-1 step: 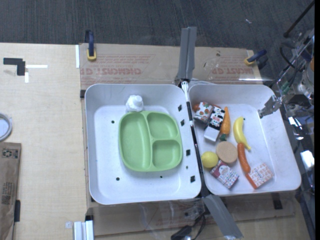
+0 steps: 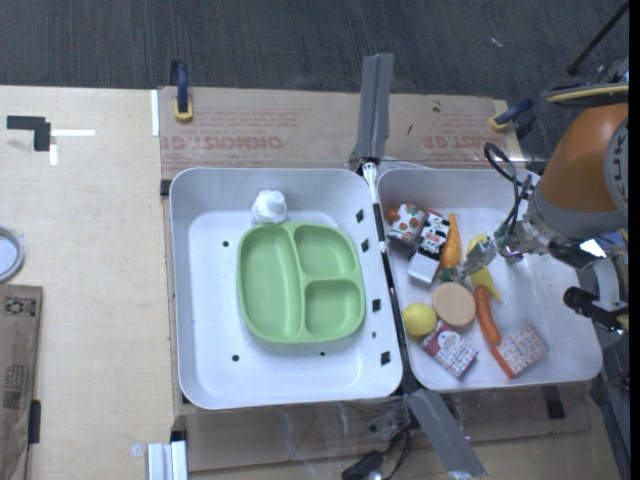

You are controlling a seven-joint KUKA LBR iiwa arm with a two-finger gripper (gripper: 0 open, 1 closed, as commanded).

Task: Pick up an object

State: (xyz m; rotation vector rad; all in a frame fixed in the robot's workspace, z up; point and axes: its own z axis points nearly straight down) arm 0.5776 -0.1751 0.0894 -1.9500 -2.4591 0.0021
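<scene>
Jaws (image 2: 480, 256) low in right bin (image 2: 560, 368), state cannot tell, just at 3 o'clock of upright carrot (image 2: 452, 241), banana (image 2: 484, 278) beneath; lemon (image 2: 419, 319) at 7 o'clock; green divided plate (image 2: 300, 282) in left bin (image 2: 200, 298).

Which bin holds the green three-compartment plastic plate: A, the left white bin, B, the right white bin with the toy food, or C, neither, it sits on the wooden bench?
A: the green three-compartment plastic plate lies flat inside the left white bin, beside a small white ball, while the right white bin holds the toy food.
</scene>
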